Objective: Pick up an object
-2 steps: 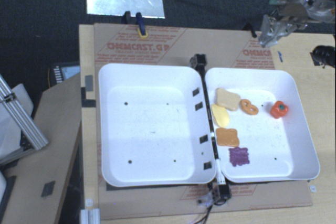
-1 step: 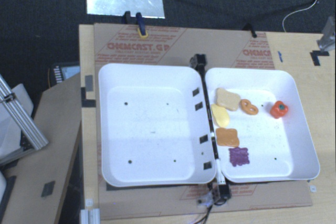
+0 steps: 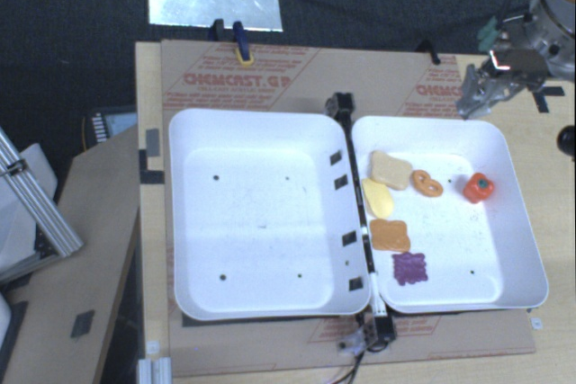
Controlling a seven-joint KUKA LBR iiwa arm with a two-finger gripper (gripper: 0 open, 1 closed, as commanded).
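Hard to read: I cannot tell how the jaws stand; the gripper [image 3: 474, 96] is small and dark.
Arm: I see it cut off at the top right, wrist tilted over the right bin's [image 3: 522, 229] back rim.
Objects: tan bread [image 3: 390, 168], yellow piece [image 3: 378, 197], pretzel [image 3: 427, 184], red pepper [image 3: 479, 187], orange slab [image 3: 390, 235], purple grapes [image 3: 409, 267], all in the right bin.
Nearby: left bin [image 3: 261, 211] beside it.
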